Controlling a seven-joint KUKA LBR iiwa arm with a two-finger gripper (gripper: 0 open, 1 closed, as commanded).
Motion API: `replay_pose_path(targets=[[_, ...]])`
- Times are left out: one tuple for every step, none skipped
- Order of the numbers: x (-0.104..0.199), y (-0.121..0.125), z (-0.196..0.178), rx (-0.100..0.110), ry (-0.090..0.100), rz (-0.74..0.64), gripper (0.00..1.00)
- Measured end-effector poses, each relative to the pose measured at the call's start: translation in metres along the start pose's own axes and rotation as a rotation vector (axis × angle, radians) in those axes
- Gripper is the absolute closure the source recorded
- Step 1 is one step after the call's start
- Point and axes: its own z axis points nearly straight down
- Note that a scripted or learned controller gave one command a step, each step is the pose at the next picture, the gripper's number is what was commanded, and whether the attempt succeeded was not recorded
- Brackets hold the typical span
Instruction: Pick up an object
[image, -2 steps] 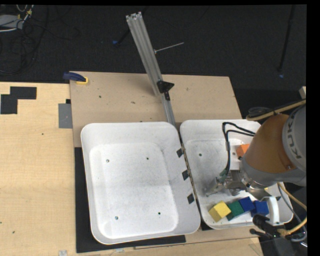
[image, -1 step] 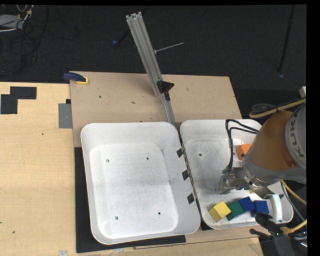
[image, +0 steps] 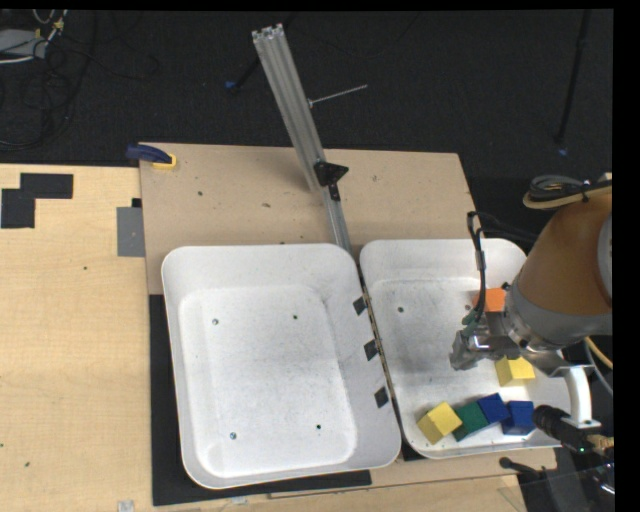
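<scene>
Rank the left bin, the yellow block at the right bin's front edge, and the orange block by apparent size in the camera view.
1. Left bin, by far the largest.
2. Yellow block.
3. Orange block, though the arm partly hides it, so its full size is unsure.

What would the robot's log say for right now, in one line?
arm: over right white bin | gripper: low, near small orange block | held: nothing seen | yellow, green, blue blocks: front edge

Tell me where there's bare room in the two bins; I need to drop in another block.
The left bin has an open floor from wall to wall. In the right bin, the far part and the strip along the divider are bare. It is crowded at the near right: the hand hangs by the orange block, with the yellow blocks, green block and blue blocks clustered there.
</scene>
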Motion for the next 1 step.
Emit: replay_pose_path(targets=[[-0.0009, 0.0008, -0.0281, 0.003, 0.000, 0.000, 1.00]])
